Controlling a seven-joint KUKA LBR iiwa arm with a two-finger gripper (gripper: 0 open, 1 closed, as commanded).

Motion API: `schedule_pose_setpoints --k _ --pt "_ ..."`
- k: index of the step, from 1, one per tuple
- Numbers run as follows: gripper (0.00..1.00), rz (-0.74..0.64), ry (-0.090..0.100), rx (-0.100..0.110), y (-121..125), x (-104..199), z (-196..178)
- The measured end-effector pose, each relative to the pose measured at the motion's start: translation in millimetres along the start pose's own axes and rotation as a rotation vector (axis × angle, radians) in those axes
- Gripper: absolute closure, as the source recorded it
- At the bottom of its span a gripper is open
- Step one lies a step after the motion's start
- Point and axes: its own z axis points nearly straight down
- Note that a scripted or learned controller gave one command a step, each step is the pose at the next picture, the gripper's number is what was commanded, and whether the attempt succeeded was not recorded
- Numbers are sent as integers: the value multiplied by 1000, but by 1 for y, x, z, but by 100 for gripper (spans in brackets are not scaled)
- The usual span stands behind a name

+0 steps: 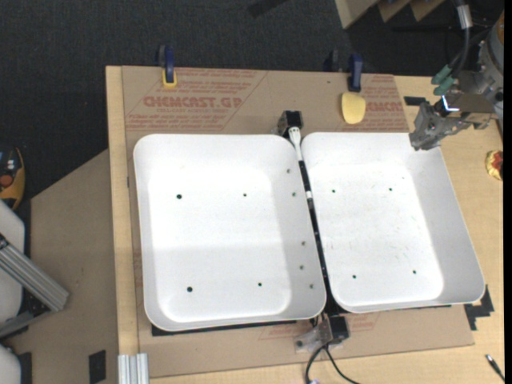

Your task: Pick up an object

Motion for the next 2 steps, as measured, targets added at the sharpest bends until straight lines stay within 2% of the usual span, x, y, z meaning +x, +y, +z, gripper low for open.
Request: schedule_pose_setpoints --k 1,2 --pt "100 3 2 34 22 44 123" --pt "100 2 2 10 30 86 34"
